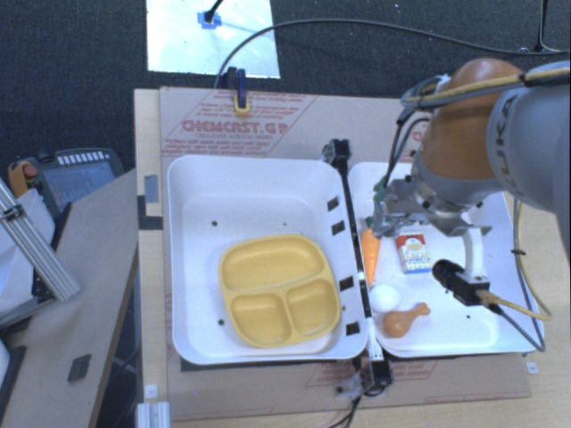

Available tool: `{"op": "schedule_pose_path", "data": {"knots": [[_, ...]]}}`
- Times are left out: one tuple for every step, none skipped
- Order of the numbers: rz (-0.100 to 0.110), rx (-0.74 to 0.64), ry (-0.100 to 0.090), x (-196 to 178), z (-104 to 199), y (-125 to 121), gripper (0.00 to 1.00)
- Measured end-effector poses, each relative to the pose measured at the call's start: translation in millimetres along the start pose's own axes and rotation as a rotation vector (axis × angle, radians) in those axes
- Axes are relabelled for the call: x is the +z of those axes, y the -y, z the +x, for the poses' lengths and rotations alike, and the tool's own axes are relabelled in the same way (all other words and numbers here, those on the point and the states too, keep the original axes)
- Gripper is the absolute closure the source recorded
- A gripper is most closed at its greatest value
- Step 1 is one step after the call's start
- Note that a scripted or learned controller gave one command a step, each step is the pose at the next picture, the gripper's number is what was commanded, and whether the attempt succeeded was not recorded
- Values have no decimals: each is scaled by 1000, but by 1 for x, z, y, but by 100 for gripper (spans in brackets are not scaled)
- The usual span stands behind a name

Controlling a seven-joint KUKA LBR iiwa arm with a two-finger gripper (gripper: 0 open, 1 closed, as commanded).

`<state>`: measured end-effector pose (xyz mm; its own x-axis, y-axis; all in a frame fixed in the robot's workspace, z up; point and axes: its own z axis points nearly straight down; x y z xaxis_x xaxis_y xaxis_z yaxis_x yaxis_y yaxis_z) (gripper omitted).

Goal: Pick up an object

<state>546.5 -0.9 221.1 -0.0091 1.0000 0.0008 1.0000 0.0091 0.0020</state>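
Observation:
The right bin point(500, 333) holds an orange carrot point(368, 251) along its left wall, a white egg-shaped ball point(384, 298), a toy chicken drumstick point(403, 318) and a small red-and-white box point(412, 253). My gripper point(385, 222) hangs low over the upper left of this bin, just above the carrot's top end and to the left of the box. The grey wrist and orange band point(464, 123) cover the bin's back part. I see nothing held at the gripper's tip.
In the left bin point(192, 239) lies a yellow divided tray point(277, 289). A black divider strip point(351, 239) runs between the bins. A black part point(459, 282) with a yellow cable sticks out below the arm, over the right bin.

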Motion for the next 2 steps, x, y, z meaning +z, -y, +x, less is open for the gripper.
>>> {"op": "schedule_pose_path", "data": {"knots": [[-1, 1, -1, -3, 42, -16, 100], [0, 1, 0, 6, 94, -30, 100]]}}
